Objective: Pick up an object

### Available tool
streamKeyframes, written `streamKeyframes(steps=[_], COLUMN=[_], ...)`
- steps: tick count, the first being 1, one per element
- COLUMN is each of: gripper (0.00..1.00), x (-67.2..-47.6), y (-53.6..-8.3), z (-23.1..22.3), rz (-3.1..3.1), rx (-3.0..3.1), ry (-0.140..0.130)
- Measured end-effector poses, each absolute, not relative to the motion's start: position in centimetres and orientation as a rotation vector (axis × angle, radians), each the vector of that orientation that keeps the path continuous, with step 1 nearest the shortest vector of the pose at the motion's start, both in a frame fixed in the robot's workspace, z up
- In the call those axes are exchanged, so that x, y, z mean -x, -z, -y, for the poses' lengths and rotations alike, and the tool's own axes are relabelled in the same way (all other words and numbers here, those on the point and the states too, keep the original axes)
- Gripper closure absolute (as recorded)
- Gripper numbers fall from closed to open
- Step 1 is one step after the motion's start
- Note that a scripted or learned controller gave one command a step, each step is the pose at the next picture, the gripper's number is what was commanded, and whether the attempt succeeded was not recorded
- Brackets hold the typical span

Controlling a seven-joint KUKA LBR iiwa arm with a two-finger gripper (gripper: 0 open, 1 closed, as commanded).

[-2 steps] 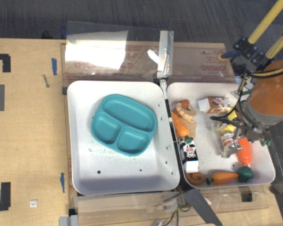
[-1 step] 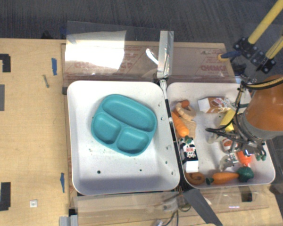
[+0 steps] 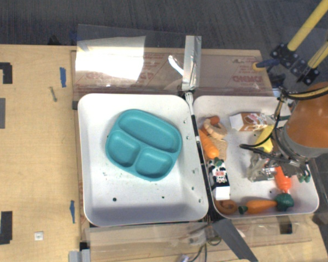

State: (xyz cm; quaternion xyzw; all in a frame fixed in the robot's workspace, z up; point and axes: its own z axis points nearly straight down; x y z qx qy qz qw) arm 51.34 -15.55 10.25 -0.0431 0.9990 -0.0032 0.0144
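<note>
My gripper hangs low in the right bin, near its middle, with the grey arm and its orange band above it on the right. Just right of the gripper lies a small orange piece. A toy carrot with a green top lies along the bin's front wall. A yellow banana-like piece sits just behind the gripper. Along the bin's left side are an orange carrot, a beige piece and a black-and-white figure.
The left bin holds a teal divided plate. A white printed packet lies at the back of the right bin. A white block and a brown piece sit at its front left. Yellow struts cross the top right.
</note>
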Motion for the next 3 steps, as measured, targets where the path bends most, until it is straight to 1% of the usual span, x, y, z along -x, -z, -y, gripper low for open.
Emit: streamKeyframes(steps=[1,2,3], gripper=[0.00,0.00,1.00], x=[-51.3,-50.8,-51.2], y=[-10.2,-8.9,-10.3], z=[15.5,15.5,15.5], rz=[-3.111,-3.129,-3.114], rx=[0.134,0.052,0.053], ry=[0.009,0.001,0.007])
